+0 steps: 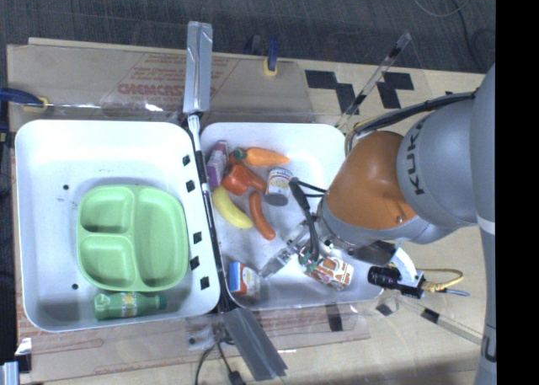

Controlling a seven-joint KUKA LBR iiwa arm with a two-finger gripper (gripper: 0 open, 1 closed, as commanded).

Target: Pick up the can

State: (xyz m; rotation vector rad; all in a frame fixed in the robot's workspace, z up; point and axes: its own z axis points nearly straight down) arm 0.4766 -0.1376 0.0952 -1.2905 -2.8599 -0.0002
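Pincer (290, 255) first: it hangs low in the right bin (333, 141), under the big grey and orange arm (379, 185). Its fingers are too small and dark to read here, so open or closed is not something I can tell. Nothing clearly sits between them.

Right beside it, toward the arm, lies a shiny snack packet (330, 271). On its other side, by the bin's front corner, lies a small red and white carton (242, 279).

A little farther, up and away from the pincer's tip, is the can (278, 184). It looks to be standing on its end, with its round top facing up, so its long way points up at the camera. It is near the pincer but not touching it. I think the pincer must travel up the bin toward the back wall to reach it.

Next to the can lie a red hot dog (261, 216), a yellow banana (231, 209), a red pepper (242, 179) and an orange carrot (266, 157).

Farthest off, the left bin (34, 206) holds a green tray (133, 236) and a green bottle (128, 303).
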